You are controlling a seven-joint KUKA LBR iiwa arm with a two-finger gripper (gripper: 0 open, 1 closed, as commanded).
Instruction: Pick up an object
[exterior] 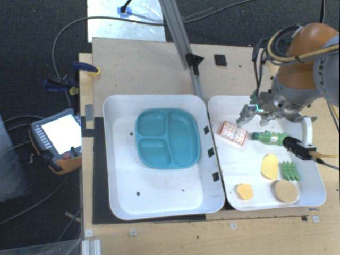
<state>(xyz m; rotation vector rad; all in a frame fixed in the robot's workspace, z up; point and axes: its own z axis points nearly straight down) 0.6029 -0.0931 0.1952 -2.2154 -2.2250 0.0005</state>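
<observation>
The grey arm with its orange band comes in from three o'clock and bends down over the far side of the right bin [319, 195], so the gripper [254, 112] hangs at about twelve o'clock of that bin's floor; from this slant whether it is apart or together cannot be told, and nothing is seen held in it. Just below it, toward seven o'clock, lies a small red-and-white patterned packet [233, 133], tilted, apart from the gripper. At about four o'clock from the gripper a green bottle [270, 137] lies on its side, its dark cap end pointing to three o'clock. Lower in the same bin, a yellow lemon-shaped piece [270, 167] sits just beside a green ridged item [290, 171], with a round tan bun-like piece [286, 191] at six o'clock of those and a small orange-yellow piece [244, 192] toward the bin's seven o'clock corner. The left bin [119, 195] holds a teal divided plate [167, 138], resting flat toward its twelve o'clock half
</observation>
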